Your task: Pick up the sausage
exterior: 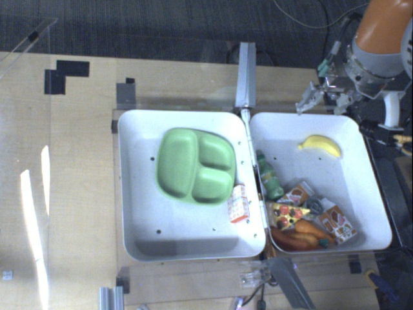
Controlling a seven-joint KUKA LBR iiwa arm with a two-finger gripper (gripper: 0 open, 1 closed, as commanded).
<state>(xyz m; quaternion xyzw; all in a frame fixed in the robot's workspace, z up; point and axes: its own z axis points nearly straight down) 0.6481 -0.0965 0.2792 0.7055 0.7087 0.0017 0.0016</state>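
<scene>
one sausage (298,239) in right bin (368,173)

The arm (387,24) is cut off by the top and right edges, so just its orange band and grey wrist show. The tool (321,95) is small and blurred above the right bin's (377,192) far rim; its fingers cannot be made out. In that bin's near corner the sausage (298,239) lies partly under a carrot (308,227) and small packets (335,223), whose printing is too fine to read. The carton (239,206) in the left bin (129,192) is likewise unreadable.
</scene>
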